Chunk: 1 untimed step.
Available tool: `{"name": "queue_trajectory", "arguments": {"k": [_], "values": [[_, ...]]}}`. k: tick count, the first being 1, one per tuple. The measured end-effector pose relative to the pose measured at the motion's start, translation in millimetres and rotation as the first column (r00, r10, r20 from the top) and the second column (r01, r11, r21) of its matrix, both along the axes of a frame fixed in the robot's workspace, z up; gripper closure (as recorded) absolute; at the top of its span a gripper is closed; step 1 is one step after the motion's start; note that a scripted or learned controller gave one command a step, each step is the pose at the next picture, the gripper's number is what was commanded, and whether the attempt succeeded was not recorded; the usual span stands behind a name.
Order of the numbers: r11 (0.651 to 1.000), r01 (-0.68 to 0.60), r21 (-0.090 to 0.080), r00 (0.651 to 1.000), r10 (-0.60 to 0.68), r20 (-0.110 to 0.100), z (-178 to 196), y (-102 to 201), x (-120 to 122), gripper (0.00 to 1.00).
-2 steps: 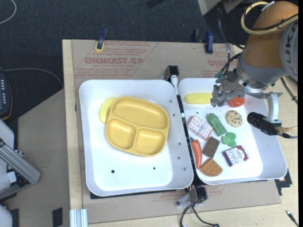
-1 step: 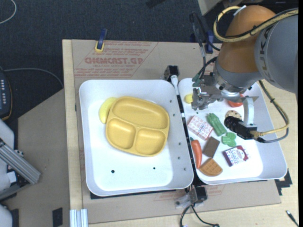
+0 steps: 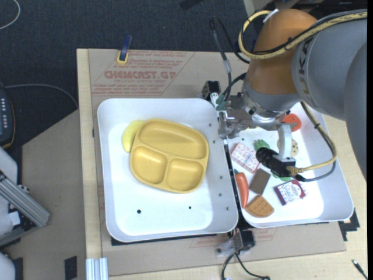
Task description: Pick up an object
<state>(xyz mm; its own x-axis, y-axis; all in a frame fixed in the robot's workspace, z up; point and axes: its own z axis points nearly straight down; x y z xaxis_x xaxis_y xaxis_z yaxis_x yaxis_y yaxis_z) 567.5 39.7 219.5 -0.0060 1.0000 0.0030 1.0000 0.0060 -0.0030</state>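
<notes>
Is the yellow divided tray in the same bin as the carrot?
No: the yellow tray sits in one bin, the carrot in the neighbouring bin.

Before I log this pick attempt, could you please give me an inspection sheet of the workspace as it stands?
Surface: left bin and right bin, side by side on a printed brown board.
Job's things: carrot, waffle, brown block, red-and-white packet, purple packet and green piece, loose in the right bin.
Clutter: yellow divided tray in the left bin, with a yellow thing under its left edge.
Grippers: gripper above the right bin's far left corner.
Cables: pale cable on the floor; dark cable below the bench front.
Surroundings: dark carpet, clamp, metal frame.
</notes>
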Motion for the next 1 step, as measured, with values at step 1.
{"name": "queue_trajectory", "arguments": {"k": [1], "values": [[1.0, 0.003, -0.003, 1.0, -0.003, 0.003, -5.1, 15.0, 5.4, 1.0]]}}
